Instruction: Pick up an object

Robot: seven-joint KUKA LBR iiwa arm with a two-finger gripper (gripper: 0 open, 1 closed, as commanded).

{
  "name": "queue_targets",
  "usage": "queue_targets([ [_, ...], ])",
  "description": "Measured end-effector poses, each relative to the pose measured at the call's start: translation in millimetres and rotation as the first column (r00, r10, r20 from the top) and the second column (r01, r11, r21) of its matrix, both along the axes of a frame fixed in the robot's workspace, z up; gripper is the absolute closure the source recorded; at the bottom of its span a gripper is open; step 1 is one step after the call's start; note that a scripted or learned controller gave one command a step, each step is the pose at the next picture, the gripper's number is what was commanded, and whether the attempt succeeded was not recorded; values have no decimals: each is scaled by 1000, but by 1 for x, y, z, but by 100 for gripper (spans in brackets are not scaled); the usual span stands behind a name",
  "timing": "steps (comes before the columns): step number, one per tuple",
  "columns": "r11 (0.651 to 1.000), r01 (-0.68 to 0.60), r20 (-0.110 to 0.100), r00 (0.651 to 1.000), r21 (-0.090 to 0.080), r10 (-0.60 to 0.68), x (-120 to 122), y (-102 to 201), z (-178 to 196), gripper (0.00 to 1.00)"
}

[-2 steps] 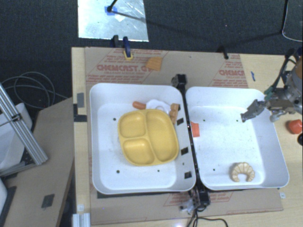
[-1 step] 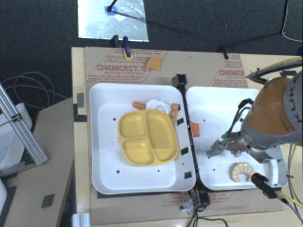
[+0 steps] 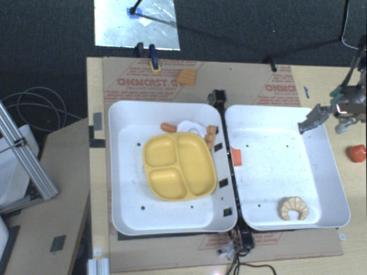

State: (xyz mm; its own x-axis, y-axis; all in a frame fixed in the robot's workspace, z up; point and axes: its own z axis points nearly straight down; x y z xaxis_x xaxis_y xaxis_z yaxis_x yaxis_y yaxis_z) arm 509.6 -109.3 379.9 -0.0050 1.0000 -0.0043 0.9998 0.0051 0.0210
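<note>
Count on the bench

Two white bins [image 3: 123, 153]; one yellow tray [image 3: 179, 166], one croissant [image 3: 293, 208], one orange sausage [image 3: 168, 128].

Bright even overhead light, glare on foil sheet [image 3: 136, 15].

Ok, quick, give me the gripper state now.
Gripper: at the upper right corner of the right bin, nothing seen between its fingers; open or closed cannot be told.

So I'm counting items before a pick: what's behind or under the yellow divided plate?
Behind the yellow divided plate, an orange sausage-like piece, something white and a tan piece peek out. Anything beneath the plate is covered.
</note>
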Motion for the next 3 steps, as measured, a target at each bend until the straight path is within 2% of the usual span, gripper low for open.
queue_targets([
  [1, 1000, 2, -34, 999, 8, -1, -25, 40, -182, 0],
  [2, 1000, 3, -2, 1000, -2, -3, 29, -13, -41, 0],
  [3, 1000, 3, -36, 999, 9, -3, -17, 24, -211, 0],
])
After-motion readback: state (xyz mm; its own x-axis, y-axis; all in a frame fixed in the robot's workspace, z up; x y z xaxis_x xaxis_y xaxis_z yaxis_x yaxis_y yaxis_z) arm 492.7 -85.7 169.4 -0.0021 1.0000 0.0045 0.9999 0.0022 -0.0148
